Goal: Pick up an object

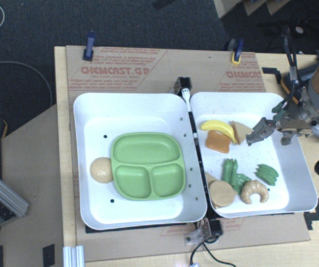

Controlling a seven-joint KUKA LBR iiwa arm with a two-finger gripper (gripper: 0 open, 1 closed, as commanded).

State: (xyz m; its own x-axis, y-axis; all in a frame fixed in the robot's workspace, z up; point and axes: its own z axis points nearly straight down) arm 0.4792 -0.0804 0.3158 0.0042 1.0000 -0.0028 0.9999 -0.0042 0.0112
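My tool (270, 131) hangs open and empty near the banana (217, 127), a light, stiff, slippery toy best pinched across its middle.

Toy food in the right bin (298, 160)

A yellow banana (217, 127) touches an orange block (218, 142). Nearer lie green beans (231, 172), a round cookie (222, 193) and a croissant (255, 191).
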